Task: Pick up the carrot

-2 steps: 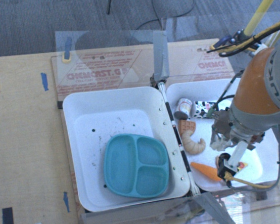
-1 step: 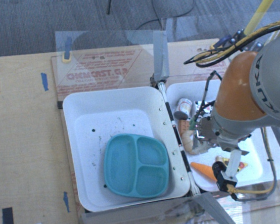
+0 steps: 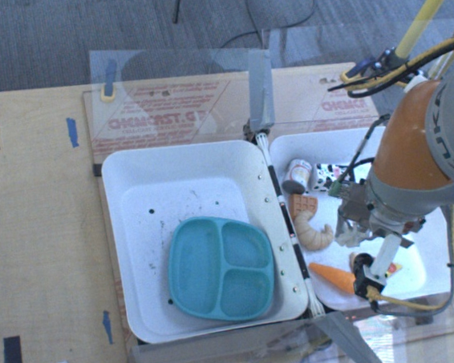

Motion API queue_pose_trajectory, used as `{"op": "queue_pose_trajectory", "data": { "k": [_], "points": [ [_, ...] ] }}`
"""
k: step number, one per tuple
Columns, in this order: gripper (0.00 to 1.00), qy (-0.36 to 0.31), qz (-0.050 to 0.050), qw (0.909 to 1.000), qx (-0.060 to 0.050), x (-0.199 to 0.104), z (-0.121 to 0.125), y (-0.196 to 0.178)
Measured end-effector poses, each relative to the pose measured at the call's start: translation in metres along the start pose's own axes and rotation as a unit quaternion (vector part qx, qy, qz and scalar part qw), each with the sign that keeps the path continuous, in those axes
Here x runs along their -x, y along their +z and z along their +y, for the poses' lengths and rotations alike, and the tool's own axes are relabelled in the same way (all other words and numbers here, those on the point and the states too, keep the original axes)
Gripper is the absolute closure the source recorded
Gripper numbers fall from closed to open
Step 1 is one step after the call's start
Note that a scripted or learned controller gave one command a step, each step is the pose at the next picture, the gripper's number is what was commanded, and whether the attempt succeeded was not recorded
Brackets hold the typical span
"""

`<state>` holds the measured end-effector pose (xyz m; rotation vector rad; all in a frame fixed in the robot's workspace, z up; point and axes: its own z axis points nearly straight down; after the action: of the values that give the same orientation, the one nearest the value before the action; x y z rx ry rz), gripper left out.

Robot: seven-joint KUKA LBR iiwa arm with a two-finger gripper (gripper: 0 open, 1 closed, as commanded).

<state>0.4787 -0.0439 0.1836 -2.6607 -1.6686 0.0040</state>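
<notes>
The claw (image 3: 350,233) is hovering inside the right bin (image 3: 438,271) on the table (image 3: 39,237); whether it is open or closed cannot be told. The carrot (image 3: 331,276) is lying just beside the claw, toward the bin's front wall. Its long axis is running diagonally, and the narrower end seems to be pointing away from the claw toward the divider. With a tan toy (image 3: 312,228) sitting close on the claw's other side, an off-centre descent is risking nudging the carrot aside or catching the toy instead.
</notes>
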Motion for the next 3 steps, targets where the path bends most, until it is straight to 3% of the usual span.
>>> {"op": "queue_pose_trajectory", "data": {
  "k": [1, 2, 3],
  "points": [
    [1.00, -0.285, 0.001, 0.9586, 0.000, -0.023, -0.010, -0.001],
    [1.00, -0.519, 0.001, 0.8549, 0.001, 0.020, 0.010, -0.001],
    [1.00, -0.687, 0.000, 0.7269, 0.002, -0.024, -0.010, -0.001]
  ]
}}
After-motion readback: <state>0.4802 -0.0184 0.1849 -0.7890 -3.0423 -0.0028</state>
